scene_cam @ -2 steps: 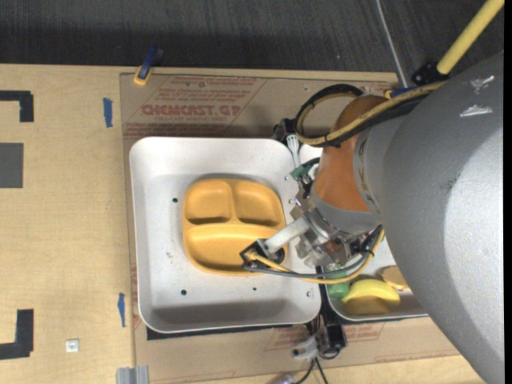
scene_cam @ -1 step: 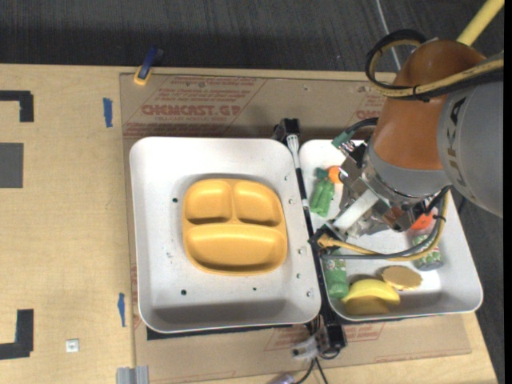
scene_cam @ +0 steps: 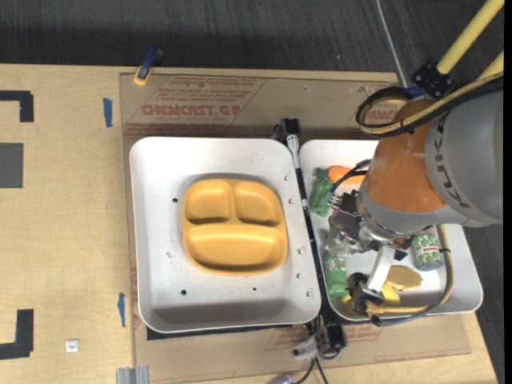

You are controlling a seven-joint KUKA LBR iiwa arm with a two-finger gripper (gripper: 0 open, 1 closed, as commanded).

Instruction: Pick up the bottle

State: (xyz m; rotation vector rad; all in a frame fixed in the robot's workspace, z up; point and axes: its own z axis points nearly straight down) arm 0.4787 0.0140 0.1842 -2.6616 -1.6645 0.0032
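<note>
Probably light, thin-walled and slick, the clear green-labelled bottle [scene_cam: 334,261] lies lengthwise against the inner wall of the right bin [scene_cam: 472,294], best pinched across its body, with the gripper [scene_cam: 346,218] just above it, its grip state impossible to tell from this angle.

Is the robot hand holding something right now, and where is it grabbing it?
Cannot tell. The gripper is down in the right bin, but its grip is hidden.
</note>
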